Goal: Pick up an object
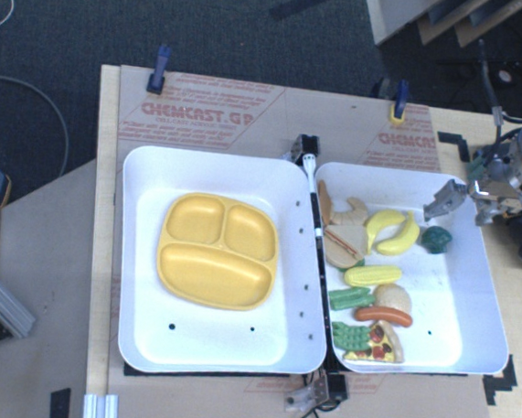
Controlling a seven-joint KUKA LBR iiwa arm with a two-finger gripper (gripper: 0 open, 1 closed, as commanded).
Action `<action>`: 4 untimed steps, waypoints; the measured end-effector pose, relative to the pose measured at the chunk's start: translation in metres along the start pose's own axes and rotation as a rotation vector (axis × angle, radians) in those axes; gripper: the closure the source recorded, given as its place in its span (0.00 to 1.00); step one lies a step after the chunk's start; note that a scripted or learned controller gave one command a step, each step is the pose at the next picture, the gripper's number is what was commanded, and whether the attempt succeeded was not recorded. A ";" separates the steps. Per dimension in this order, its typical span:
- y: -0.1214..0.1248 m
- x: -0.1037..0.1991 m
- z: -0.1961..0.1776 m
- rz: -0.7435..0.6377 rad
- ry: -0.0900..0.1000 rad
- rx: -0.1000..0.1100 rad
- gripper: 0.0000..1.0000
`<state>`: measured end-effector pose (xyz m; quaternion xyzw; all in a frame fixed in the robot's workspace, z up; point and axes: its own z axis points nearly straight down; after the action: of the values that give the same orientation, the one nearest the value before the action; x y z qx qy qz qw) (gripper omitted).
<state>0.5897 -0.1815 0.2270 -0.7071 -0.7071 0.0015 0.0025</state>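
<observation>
The right bin (458, 305) holds several toy foods. Among them are a yellow banana (393, 231), a dark green round piece (436, 238), a tan cookie shape (346, 219), a corn cob (372, 276), a green pea pod (351, 298), a red sausage (383, 314) and a pizza slice (379, 344). My gripper (465, 206) hangs over the bin's far right corner, just up and right of the green piece. Its fingers (444, 201) are spread open with nothing between them.
The left bin (140, 320) holds a yellow divided plate (218, 250). Blue and yellow clamps (160, 60) pin the cardboard sheet at the back. Cables and a black fitting (306, 149) sit between the bins at the far edge.
</observation>
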 end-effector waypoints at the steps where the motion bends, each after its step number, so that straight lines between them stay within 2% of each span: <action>1: -0.006 0.012 0.136 0.000 0.005 0.013 0.00; 2: -0.061 0.081 0.146 -0.003 0.003 0.002 0.00; 3: -0.103 0.088 0.144 0.002 0.001 -0.002 0.00; 4: -0.111 0.036 0.132 0.005 -0.005 -0.005 0.00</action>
<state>0.4783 -0.1456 0.0962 -0.7090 -0.7053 0.0015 -0.0010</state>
